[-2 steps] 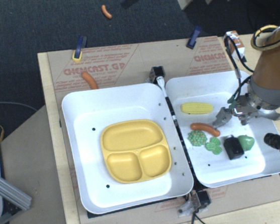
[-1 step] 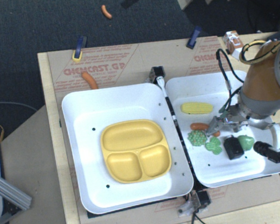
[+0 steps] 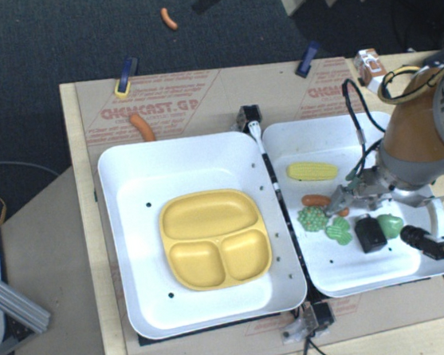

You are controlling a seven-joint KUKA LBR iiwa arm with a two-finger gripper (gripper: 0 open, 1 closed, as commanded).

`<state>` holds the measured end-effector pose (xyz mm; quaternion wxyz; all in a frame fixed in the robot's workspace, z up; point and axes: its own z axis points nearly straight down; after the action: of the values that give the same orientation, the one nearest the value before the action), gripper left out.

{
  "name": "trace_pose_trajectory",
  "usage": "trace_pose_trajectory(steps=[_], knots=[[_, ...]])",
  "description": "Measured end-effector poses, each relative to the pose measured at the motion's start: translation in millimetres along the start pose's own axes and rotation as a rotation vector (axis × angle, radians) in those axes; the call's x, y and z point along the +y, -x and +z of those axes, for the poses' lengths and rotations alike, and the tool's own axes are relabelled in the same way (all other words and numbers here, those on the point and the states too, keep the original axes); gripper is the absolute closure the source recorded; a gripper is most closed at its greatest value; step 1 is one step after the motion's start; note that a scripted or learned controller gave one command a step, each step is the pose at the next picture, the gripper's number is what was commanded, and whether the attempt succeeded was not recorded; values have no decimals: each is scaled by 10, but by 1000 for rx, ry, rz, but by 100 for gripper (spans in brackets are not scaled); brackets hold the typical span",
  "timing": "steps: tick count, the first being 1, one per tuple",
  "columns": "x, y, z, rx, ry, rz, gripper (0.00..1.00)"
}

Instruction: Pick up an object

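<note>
Gripper (image 3: 347,201) low in the right bin (image 3: 355,277), near its middle, beside the small sausage (image 3: 315,200) and green grape bunch (image 3: 313,218); fingers unreadable from above. Nothing lifted yet. Corn cob (image 3: 312,171) toward the far edge, yellow divided plate (image 3: 213,238) in the left bin (image 3: 131,224). Grasp and lift both outstanding.

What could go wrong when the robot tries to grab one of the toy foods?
1. The little foods lie crowded together: the pincer hangs right by the small sausage, the green grapes and another green piece, so it might nudge or pinch the wrong one.
2. A black block sits close under the arm and could get bumped.
3. The corn looks rounded, so it may slip.
</note>
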<state>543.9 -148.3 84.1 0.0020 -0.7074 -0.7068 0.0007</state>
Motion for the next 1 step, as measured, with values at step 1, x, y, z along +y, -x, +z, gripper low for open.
trace_pose_trajectory(steps=[1], knots=[[6, 5, -110, -1, 3, 1, 100]])
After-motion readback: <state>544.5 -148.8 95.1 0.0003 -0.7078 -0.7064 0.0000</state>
